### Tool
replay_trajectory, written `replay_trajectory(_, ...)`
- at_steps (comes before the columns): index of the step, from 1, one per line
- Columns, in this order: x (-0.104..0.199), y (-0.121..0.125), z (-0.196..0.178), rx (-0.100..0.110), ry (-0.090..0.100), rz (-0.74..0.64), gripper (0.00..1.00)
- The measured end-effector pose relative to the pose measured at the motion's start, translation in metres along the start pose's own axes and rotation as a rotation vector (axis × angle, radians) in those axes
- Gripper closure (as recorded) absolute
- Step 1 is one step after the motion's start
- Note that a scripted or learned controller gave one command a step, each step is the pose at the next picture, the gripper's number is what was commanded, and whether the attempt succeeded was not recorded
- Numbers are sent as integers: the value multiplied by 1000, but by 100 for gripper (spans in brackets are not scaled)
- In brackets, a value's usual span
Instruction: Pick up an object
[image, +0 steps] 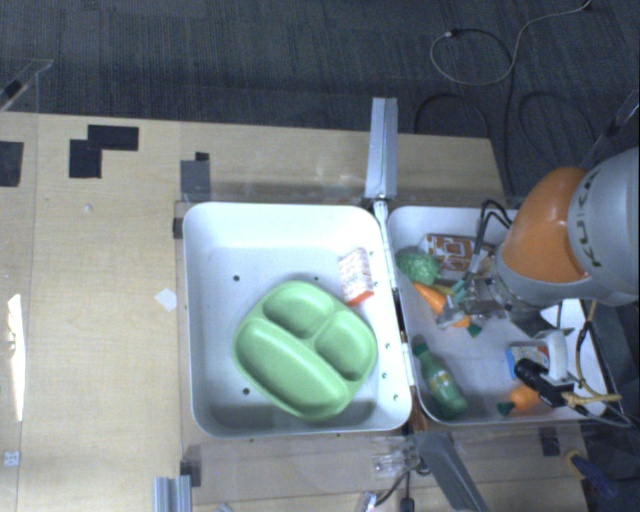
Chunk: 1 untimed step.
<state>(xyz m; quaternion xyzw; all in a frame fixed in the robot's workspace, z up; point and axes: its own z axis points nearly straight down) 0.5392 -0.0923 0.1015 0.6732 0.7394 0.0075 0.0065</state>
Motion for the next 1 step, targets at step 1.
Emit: replay_trajectory(1,40,11,-84,13,0,-163,100)
